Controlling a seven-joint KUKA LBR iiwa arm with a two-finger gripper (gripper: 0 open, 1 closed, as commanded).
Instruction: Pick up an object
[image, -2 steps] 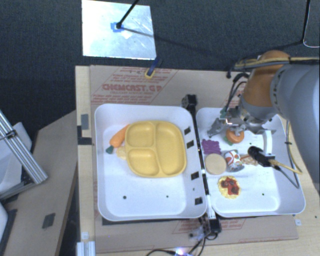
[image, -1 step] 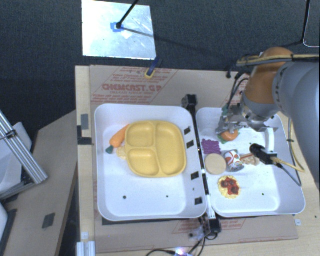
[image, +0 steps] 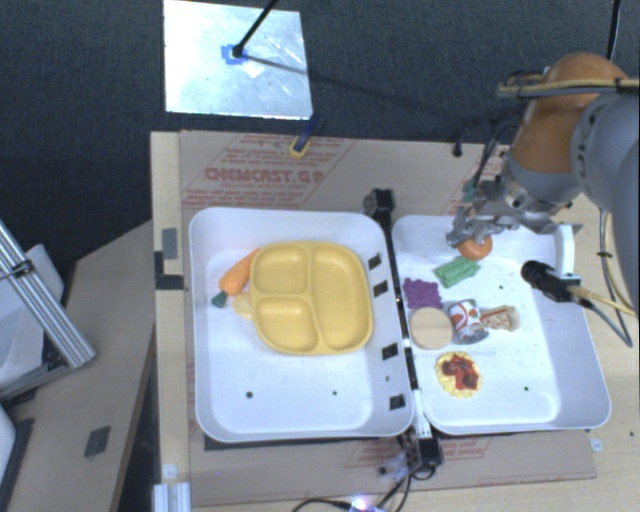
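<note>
Down at the far edge of the right white plastic bin is the end effector, right over a small round orange toy fruit. It touches or nearly touches the fruit, but whether it is spread apart, together, or clamped on the fruit I cannot tell, because the metal parts hide each other.

I judge that the main risk is a slip. The fruit is round and smooth, so it may roll out toward the bin wall when the pressure is not centred. Just beside it lies a green flat toy piece, which could be pushed or caught together with the fruit.

Further away are a purple bunch of toy grapes, a small red and white can, a beige round disc and a yellow toy piece with red topping.

The left white bin holds a yellow divided plastic plate and an orange toy carrot.

On the brown cardboard sheet lying on the surface, red print reads about "CHEMCAST"; the rest is too unclear.
</note>
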